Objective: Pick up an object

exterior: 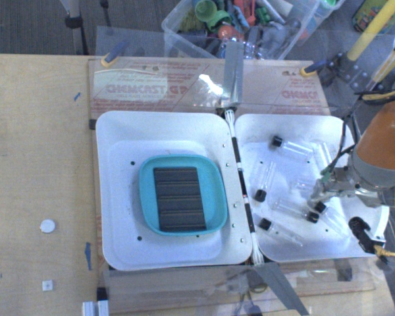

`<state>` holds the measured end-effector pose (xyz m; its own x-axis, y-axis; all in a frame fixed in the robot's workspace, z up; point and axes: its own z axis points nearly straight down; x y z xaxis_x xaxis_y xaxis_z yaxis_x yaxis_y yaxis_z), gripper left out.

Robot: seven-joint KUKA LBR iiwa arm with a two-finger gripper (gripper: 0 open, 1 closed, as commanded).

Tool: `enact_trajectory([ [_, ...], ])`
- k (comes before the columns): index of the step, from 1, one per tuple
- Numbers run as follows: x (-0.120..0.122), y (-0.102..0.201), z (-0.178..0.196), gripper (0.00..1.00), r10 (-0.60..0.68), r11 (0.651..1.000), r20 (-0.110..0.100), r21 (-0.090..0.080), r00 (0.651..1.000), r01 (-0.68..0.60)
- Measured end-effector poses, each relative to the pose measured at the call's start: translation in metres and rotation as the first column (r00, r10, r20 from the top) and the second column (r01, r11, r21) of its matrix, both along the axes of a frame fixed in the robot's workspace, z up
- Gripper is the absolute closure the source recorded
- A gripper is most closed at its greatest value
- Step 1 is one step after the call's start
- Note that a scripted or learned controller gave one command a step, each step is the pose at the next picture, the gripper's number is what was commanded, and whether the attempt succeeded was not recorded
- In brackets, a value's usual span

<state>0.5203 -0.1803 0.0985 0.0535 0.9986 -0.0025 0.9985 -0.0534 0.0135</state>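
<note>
Overhead view of the desk [33, 143]. Left bin [118, 137]: a teal tray [148, 189] bearing a dark ribbed block [179, 199]. Right bin [289, 127]: several clear vials with black caps [276, 141] lie scattered. The pincer [321, 193] is low over the vials at the bin's right side; whether it is spread or pinching cannot be told.

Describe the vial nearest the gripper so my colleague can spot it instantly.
Start at the right white bin, where clear black-capped vials lie scattered. Go to the gripper at the bin's right side. The vial lies just below it, black cap at its right end, closer to the gripper than any other.
</note>
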Motion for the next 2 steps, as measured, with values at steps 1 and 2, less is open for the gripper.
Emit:
enact_trajectory([
  [1, 0.001, 0.04, 0.093, 1.0, 0.011, 1.0, -0.012, 0.003, 1.0, -0.011],
  [2, -0.012, 0.009, 0.058, 1.0, 0.186, 0.983, -0.014, 0.004, 0.982, -0.186],
])
